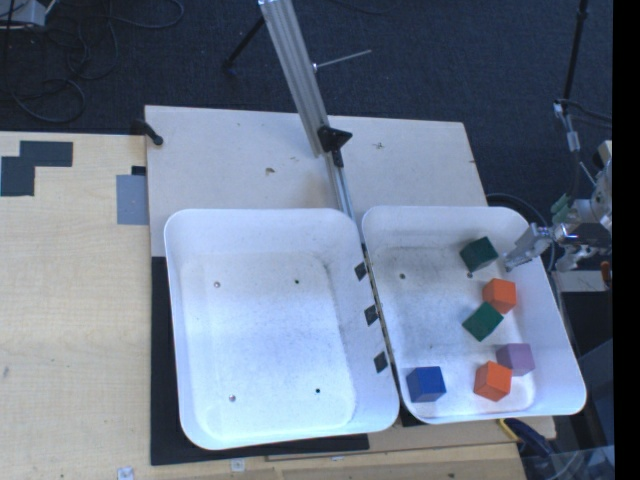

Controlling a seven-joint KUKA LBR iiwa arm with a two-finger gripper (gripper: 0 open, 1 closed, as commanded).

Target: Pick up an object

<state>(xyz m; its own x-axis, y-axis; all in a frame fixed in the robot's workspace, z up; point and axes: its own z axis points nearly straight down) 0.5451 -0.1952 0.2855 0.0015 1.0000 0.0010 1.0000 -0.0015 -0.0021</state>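
Observation:
The right bin (440,230) holds several small blocks. A dark green block (479,254) lies at its far right, with an orange block (500,293) and a second green block (483,321) just nearer. A purple block (515,358), another orange block (492,380) and a blue block (426,383) sit along the near side. My gripper (524,248) reaches in over the bin's right rim, just right of the dark green block and above the orange one. Nothing is seen held in it.
The left bin (200,268) stands beside the right one, with dark clips (370,314) along the shared edge. A slanted aluminium post (300,78) rises behind the bins. Cables and a stand (575,118) are at the far right.

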